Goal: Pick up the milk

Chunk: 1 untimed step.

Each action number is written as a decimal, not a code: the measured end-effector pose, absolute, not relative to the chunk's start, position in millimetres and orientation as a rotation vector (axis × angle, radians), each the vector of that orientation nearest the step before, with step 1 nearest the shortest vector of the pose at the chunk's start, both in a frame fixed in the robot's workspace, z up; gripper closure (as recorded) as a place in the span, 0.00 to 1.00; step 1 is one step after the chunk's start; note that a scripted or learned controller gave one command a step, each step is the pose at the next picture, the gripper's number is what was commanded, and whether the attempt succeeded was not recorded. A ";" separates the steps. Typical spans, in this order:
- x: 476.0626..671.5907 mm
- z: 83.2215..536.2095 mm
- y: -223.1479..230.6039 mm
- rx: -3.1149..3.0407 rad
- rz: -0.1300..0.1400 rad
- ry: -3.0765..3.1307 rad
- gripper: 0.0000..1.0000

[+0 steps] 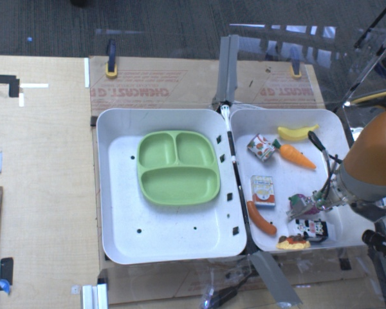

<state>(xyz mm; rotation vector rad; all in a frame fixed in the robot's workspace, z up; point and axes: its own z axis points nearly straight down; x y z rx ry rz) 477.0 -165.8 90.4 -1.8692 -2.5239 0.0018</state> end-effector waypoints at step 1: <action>477.0 89.9 -147.3 -1.746 0.002 -2.608 0.00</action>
